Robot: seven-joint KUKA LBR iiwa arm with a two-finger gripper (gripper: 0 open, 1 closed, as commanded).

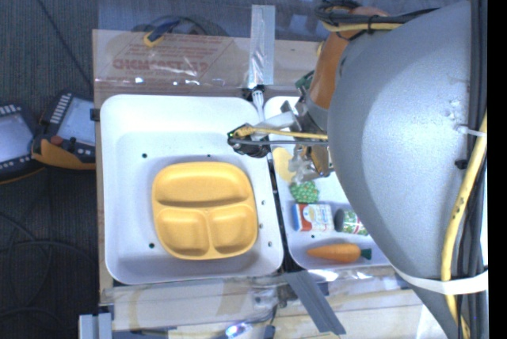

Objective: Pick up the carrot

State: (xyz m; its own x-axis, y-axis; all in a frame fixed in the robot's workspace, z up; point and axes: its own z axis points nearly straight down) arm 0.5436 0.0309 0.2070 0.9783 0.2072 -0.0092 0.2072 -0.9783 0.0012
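The carrot (337, 253), orange with a green stub at its right end, lies flat near the front edge of the right bin (295, 252). My gripper (301, 165) hangs over the back left part of that bin, well behind the carrot and not touching it. The big grey arm (412, 139) reaches in from the right and covers most of the right bin.
A yellow divided plate (206, 209) sits in the left bin (127, 171). Between gripper and carrot lie a green leafy toy (303, 192), a red and white carton (314, 216) and a small green-labelled item (352, 222). A handheld controller (63, 131) rests on the floor at left.
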